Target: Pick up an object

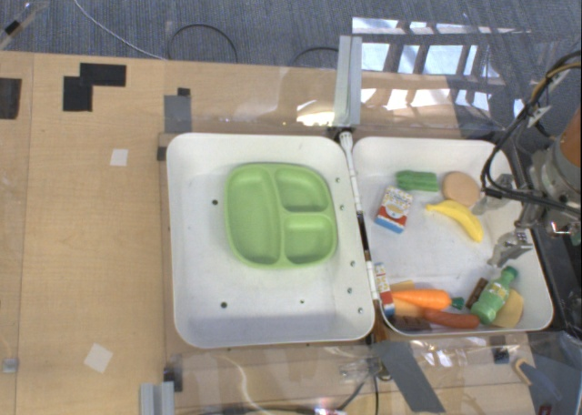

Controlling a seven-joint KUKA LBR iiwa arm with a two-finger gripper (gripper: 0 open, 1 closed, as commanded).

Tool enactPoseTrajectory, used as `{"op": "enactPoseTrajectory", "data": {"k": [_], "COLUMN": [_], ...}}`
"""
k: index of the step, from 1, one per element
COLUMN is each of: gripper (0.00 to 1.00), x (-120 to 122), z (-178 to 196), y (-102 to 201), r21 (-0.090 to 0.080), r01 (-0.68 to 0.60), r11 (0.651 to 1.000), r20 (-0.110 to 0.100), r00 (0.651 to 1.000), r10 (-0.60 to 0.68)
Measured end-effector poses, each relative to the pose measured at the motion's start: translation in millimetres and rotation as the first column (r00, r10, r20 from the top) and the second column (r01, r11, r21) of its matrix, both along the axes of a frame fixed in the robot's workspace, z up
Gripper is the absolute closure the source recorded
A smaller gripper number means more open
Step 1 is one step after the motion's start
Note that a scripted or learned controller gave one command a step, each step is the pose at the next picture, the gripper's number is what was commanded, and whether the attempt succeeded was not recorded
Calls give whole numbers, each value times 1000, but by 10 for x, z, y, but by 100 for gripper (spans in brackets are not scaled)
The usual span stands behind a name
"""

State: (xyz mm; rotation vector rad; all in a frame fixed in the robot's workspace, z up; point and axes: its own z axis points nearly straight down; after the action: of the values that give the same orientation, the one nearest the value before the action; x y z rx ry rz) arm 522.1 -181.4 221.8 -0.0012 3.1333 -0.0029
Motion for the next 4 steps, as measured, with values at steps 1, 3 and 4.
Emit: {"op": "enactPoseTrajectory", "data": {"k": [1,3,4], "gripper": [0,0,0], "x": [295,961,967], "z": [-1232,-677,-1324], "y": [22,495,22], "r21": [-2,3,3], "r01": [43,273,297], "r11": [999,962,955], "r20": [5,6,6], "r00": [999,962,955], "r10": [-43,-273,-297]}}
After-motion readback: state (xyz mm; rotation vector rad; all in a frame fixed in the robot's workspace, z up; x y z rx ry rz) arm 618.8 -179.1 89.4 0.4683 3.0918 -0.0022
